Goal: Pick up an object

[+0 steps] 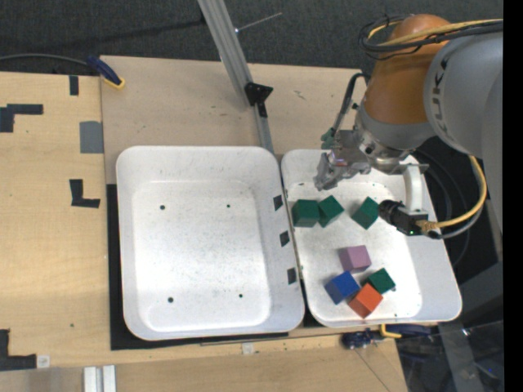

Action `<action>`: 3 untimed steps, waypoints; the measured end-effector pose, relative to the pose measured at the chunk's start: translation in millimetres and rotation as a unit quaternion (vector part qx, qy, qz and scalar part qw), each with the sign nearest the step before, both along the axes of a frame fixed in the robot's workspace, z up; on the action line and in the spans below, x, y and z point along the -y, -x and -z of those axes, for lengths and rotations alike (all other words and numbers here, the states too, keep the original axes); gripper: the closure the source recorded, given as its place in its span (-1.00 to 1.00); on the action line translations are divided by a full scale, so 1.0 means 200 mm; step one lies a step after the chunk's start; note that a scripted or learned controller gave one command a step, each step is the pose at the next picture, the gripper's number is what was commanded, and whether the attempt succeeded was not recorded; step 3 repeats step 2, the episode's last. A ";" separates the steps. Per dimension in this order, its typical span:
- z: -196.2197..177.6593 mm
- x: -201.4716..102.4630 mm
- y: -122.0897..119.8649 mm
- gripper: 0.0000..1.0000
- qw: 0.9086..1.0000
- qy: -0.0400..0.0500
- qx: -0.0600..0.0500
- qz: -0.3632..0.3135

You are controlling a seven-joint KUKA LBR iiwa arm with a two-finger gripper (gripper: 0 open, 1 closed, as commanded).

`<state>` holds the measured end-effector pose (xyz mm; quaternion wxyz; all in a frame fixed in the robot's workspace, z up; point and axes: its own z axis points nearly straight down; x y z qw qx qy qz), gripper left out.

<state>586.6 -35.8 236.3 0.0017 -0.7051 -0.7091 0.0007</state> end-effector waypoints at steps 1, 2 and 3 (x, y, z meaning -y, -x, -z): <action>0.06 -0.27 0.09 1.00 1.000 0.000 0.000 0.000; 0.00 -0.53 0.19 1.00 1.000 0.000 0.000 -0.001; 0.00 -0.53 0.19 1.00 1.000 0.000 0.000 -0.001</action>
